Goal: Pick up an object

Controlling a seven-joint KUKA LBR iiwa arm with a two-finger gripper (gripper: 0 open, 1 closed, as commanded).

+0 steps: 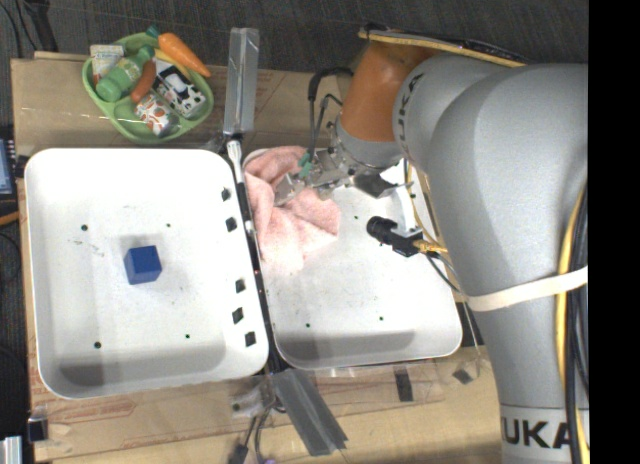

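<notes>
Here the end effector (300,180) sits low over the far-left part of the right bin (400,337), pressed into a crumpled pink cloth (290,214) that lies heaped against the bin's left wall. Its metal tips are sunk among the folds of the cloth, and whether they are spread or clenched cannot be told from this view. The grey arm (480,152), with its orange band (375,92), reaches in from the right above that bin. In the left bin (60,352) a small blue cube (143,264) rests alone near the middle of the floor, well apart from the cloth. Beyond the left bin, on the tabletop (60,82), stands a green bowl (100,100) filled with toy food.
</notes>
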